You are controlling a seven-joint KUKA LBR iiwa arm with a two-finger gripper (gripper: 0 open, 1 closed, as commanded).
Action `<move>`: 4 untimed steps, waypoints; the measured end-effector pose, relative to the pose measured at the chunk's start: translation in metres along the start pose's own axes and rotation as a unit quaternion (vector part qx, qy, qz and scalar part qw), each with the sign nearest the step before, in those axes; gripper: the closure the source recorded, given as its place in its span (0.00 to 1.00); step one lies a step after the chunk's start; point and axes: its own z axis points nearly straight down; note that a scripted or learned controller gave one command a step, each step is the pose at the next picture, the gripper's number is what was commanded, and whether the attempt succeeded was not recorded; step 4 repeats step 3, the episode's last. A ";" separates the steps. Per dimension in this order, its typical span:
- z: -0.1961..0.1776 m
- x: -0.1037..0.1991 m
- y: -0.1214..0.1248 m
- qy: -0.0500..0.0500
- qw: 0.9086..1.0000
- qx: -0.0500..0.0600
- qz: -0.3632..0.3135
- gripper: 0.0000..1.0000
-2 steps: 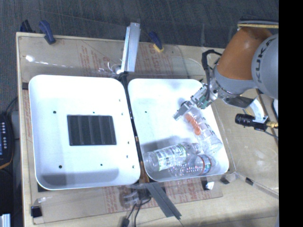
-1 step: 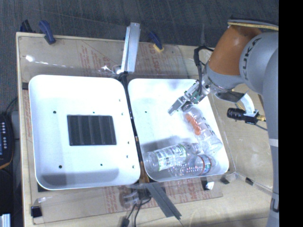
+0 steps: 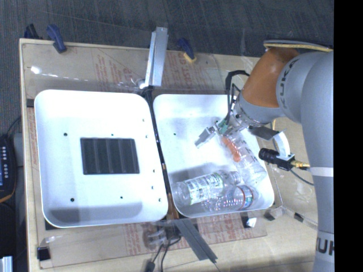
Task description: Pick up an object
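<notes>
Clear bottles [image 3: 215, 191] in right bin [image 3: 170, 123], arm [image 3: 295, 84] overhead

We see a dark grey carpeted floor [image 3: 113, 10] around a pale wooden bench top [image 3: 85, 58] marked with faded red print. Blue clamps [image 3: 57, 38] grip its far edge, and light falls evenly across the surface.

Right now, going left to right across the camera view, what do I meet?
Left white bin with its dark ribbed block → right white bin → clear plastic bottles → gripper → grey arm.
</notes>
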 end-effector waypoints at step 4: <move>-0.031 0.002 0.003 -0.002 0.998 -0.001 -0.064 1.00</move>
